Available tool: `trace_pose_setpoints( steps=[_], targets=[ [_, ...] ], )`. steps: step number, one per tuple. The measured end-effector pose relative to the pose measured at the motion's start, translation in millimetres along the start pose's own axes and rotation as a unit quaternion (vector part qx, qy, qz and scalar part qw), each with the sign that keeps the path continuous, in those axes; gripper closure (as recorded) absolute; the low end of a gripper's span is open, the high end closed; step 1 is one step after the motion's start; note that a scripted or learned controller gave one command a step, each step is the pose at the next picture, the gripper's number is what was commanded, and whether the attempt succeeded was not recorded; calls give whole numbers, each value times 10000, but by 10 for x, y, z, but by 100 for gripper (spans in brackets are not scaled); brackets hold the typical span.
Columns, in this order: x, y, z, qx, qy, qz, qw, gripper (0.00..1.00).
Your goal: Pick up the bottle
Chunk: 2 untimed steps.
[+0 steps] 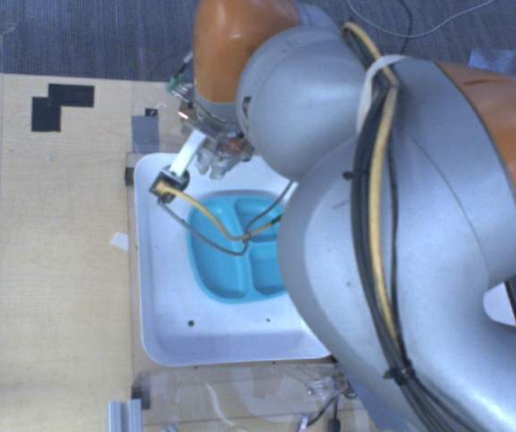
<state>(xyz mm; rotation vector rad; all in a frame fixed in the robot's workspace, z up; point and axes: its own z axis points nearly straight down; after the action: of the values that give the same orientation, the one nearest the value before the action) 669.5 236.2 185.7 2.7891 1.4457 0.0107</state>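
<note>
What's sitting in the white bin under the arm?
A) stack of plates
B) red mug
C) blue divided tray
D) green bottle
C: a blue divided tray lies in the white bin, partly covered by the grey arm and its cables.

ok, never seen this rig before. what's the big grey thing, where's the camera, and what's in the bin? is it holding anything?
The big grey shape with orange sections is a robot arm. It reaches in from the right and covers much of the picture. The one camera is fixed above the bench, looking down at a slant.

The arm's end effector sits at the top edge of a shallow white bin. From here I cannot tell whether it is open or shut, and nothing shows as held in it. A small white piece with a dark tip hangs off it, with cables looping down.

In the bin lies a blue tray with compartments, partly hidden by the arm. I cannot make out a bottle.
</note>
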Motion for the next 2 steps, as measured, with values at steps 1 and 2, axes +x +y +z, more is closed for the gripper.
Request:
trace_pose_setpoints(
  steps=[1,2],
  targets=[
    [-297,90,-632,-3,-2,-1820,9833,100],
    [-66,14,-1465,-5,-1,-2950,9555,100]
  ],
)
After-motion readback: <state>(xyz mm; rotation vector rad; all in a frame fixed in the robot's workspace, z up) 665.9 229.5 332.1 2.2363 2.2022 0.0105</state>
